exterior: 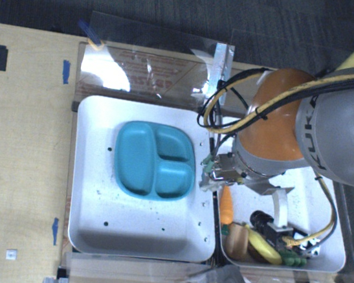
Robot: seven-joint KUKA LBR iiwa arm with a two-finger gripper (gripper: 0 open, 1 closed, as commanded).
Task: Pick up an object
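Camera view: the carrot (226,205) lies in the right bin (335,248), long axis running top to bottom, near a banana (263,246). The left bin (89,158) holds a blue divided plate (154,160). The arm (310,123) hides the gripper (220,172); its state cannot be told.

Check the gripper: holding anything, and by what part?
Cannot tell. The gripper sits low over the right bin, above the carrot; the arm hides any hold.

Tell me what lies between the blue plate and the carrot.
In the camera view, bare white floor of the left bin and the bins' adjoining rims separate the blue plate from the carrot.
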